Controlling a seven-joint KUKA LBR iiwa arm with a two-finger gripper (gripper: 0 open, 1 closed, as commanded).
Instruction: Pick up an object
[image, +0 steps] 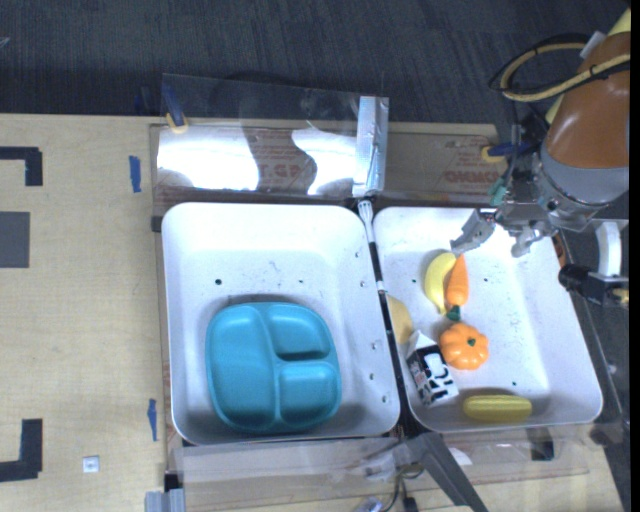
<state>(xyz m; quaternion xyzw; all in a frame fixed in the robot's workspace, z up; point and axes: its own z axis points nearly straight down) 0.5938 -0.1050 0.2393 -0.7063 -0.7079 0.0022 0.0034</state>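
My gripper (497, 232) hangs over the far edge of the right bin (560, 330), up near the back wall. Its two fingers (470, 236) are spread apart with nothing between them — one points down and left toward the fruit, the other sits closer to my wrist. The orange band on my arm (590, 125) shows just above, with yellow cable looped behind it.

Below the near finger lies a carrot (457, 283), small and orange, resting across a banana (437, 281) so the two touch. The fingertip is near the carrot's top end but apart from it. Just below them sits a little pumpkin (464, 346) with a green stem, close under the carrot's tip. Toward the front wall of the same bin lies a yellow squash-like piece (496, 406), long and lying flat, well apart from my gripper. A black-and-white box (432, 374) leans at the bin's left front corner, just beside the pumpkin, and a pale yellowish thing (399, 320) rests against the divider between the bins — I cannot tell what it is.

The left bin (200, 240) holds a blue divided plate (271, 364), lying flat toward the front, with three compartments facing up. Behind both bins stands a clear shiny panel (260, 150) on the wooden bench (70, 300)
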